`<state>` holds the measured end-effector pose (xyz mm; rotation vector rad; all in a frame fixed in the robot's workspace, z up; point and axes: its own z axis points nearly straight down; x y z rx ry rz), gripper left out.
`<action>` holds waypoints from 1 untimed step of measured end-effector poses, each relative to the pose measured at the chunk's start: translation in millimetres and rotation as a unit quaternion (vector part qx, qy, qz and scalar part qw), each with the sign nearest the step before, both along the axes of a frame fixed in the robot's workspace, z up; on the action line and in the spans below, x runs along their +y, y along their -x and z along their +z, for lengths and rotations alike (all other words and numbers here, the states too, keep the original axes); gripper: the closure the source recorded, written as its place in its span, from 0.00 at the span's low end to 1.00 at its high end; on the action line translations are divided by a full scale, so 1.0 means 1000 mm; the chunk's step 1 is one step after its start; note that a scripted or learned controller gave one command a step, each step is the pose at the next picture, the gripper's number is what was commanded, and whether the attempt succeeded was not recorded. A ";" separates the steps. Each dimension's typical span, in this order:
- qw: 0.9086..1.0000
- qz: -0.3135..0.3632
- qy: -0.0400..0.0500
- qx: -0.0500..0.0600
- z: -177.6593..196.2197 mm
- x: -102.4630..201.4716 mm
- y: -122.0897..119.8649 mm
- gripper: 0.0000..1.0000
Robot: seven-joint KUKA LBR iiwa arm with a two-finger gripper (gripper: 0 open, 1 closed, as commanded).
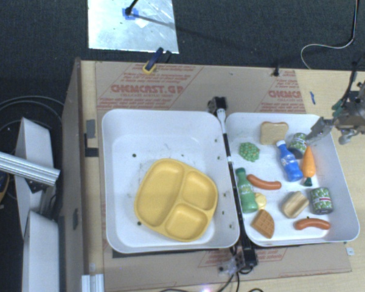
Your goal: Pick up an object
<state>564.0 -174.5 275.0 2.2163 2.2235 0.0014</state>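
Cardboard underlies two glossy white bins, and beside the blue bottle (288, 161) in the right bin (347, 215), a small green can (298, 143) is met by the gripper (314, 132), grip undeterminable.

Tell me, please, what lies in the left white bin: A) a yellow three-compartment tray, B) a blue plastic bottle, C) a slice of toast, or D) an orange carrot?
A: the yellow three-compartment tray lies in the left white bin, while the bottle, toast and carrot lie in the right one.
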 end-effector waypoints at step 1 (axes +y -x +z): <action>1.000 -0.001 -0.001 0.002 -0.171 0.013 -0.012 0.00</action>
